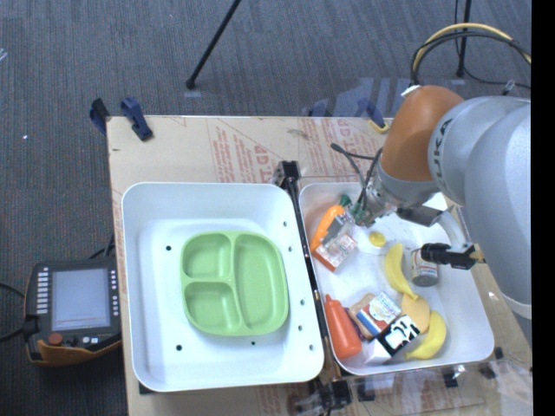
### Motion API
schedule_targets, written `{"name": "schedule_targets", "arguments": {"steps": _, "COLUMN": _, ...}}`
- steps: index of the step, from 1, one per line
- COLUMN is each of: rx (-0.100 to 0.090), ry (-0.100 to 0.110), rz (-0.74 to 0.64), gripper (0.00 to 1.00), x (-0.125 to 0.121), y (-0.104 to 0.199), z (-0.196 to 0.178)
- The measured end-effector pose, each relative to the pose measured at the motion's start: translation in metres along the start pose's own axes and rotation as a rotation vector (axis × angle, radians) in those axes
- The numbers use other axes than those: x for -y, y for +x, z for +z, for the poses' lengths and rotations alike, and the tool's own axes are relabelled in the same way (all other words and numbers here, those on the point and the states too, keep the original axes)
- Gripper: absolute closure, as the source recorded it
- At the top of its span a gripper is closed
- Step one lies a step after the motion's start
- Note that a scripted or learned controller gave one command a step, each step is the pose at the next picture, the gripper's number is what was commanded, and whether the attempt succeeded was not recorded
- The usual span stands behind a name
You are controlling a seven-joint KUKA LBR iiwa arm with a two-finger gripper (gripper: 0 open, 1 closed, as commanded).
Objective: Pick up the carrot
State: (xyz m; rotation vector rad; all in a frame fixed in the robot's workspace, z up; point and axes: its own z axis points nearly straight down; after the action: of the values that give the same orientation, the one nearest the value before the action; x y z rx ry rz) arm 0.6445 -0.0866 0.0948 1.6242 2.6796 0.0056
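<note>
Grey arm casing [499,189] fills the right edge of the frame, closest to the lens, with its orange band [416,137] just above the wrist. It slants down and leftward into the upper left corner of the right bin [481,332]. That steep approach looks chosen to get the gripper [357,208] in over the bin wall and down among the clutter.

Gripper sits low at centre right of the frame, just beside the upper end of the carrot [328,224]. Whether it has any hold on the carrot: cannot tell, the wrist hides the tip.

Carrot: orange, lying slantwise against the left wall of the right bin, its lower part touching or overlapping a small clear packet [336,250]. Tucked against the wall, so a grasp has little room on that side.

Other contents of the right bin:
- banana [397,271] near the middle
- small can [425,267] just beside it, toward the right
- orange bottle [342,329] at the lower left of the bin, not to be mistaken for the target
- small boxes [381,315] and a second yellow fruit [429,336] at the lower part

Left bin [139,232], centre left of frame, holds a green divided plate [234,282], well apart from the action.

Judgement: reach is at or near the grasp step; lift not yet done.
</note>
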Motion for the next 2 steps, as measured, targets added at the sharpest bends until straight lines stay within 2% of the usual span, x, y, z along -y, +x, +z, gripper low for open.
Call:
{"name": "schedule_targets", "arguments": {"steps": 1, "rx": -0.001, "ry": -0.001, "rz": 0.270, "gripper": 0.00, "x": -0.0024, "y": -0.0024, "z": 0.0000}}
{"name": "schedule_targets", "arguments": {"steps": 2, "rx": -0.004, "ry": -0.002, "rz": 0.468, "gripper": 0.00, "x": -0.0005, "y": -0.0065, "z": 0.0001}}
